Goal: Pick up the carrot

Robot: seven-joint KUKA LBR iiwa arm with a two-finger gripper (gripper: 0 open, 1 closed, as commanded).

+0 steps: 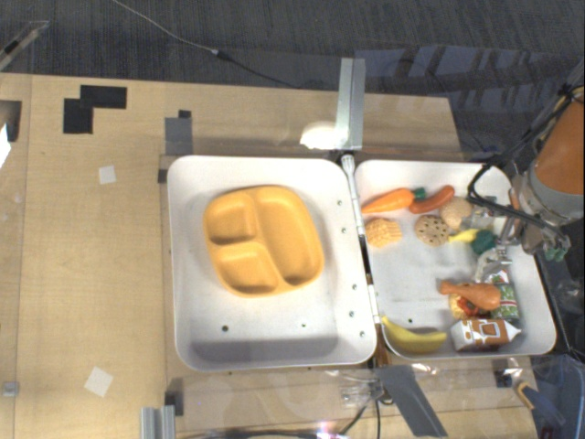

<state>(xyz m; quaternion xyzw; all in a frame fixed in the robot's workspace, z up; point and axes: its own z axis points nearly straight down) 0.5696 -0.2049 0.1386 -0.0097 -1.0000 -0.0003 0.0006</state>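
1. A pale wooden bench [82, 273] carries two shallow white plastic bins set side by side, seen from above at a slant.
2. The left bin [265, 341] holds a yellow-orange plastic plate [263, 240] with rounded corners, moulded into three compartments, lying near the bin's middle.
3. The right bin [411, 282] holds a scatter of toy food.
4. The carrot [388, 200], smooth, orange and tapered with a small green top, lies near the far left corner of the right bin, its tip pointing at the divider between the bins.
5. Just beside its green top lies a reddish sausage shape [431, 198].
6. Below the carrot sits a bumpy yellow-orange piece like a corn cob [383, 233]; next to it is a round, speckled cookie [431, 230] and a pale beige lump [456, 213].
7. A yellow banana [414, 337] curves along the near edge of the right bin.
8. Near the near right corner, an orange-brown drumstick shape [473, 294] rests by a small printed carton [485, 333]; its writing is too small to read.
9. The gripper [492, 252] hangs over the right side of the right bin, well apart from the carrot. Whether it is open or closed cannot be told, and nothing is visibly in its hold.
10. Above it, the arm's orange band [562, 154] shows at the right edge.
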